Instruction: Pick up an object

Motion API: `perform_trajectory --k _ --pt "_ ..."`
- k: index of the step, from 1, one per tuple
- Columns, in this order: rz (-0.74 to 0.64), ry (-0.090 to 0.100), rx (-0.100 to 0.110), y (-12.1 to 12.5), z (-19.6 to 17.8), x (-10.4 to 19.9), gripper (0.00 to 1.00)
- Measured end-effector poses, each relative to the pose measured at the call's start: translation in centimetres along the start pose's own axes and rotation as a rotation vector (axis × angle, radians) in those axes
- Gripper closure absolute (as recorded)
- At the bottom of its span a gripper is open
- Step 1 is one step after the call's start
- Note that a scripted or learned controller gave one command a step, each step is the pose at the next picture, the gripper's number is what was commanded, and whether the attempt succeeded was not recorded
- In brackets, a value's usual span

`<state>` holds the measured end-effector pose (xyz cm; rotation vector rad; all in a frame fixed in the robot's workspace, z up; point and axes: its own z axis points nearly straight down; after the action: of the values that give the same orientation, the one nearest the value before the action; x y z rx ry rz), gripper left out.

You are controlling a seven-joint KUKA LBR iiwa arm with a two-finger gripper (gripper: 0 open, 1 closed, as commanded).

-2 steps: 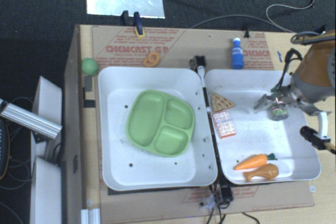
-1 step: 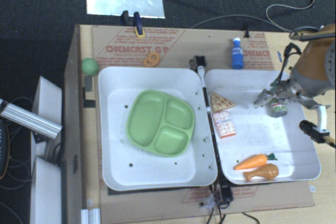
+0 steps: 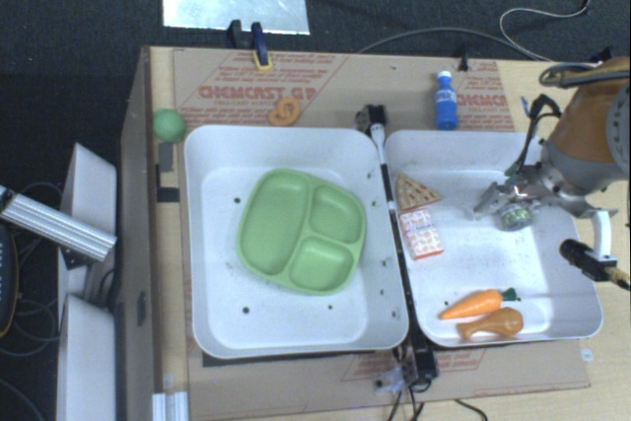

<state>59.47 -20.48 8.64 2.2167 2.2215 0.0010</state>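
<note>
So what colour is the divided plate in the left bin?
Light green. The divided plate shows clearly in the camera view, lying in the left white bin.

Setting: robotics lab. Worktop (image 3: 325,79) is a board printed CHEMCAST GP, carrying two white bins (image 3: 212,163), toy food such as a plastic carrot (image 3: 476,304), loose cables (image 3: 552,15) on dark carpet (image 3: 69,15), and an industrial arm (image 3: 592,133).

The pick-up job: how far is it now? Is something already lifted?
Done: the end effector has reached into the right bin, over a small greyish object. In hand: whether it grips that object is not visible. Left: lifting. The carrot, the orange piece beside it, the patterned card and the wedge all lie on the bin floor.
</note>
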Motion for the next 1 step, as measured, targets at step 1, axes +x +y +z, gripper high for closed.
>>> perform_trajectory --k 1 --pt "-0.001 -0.001 -0.003 0.10 -1.09 -0.03 1.00"
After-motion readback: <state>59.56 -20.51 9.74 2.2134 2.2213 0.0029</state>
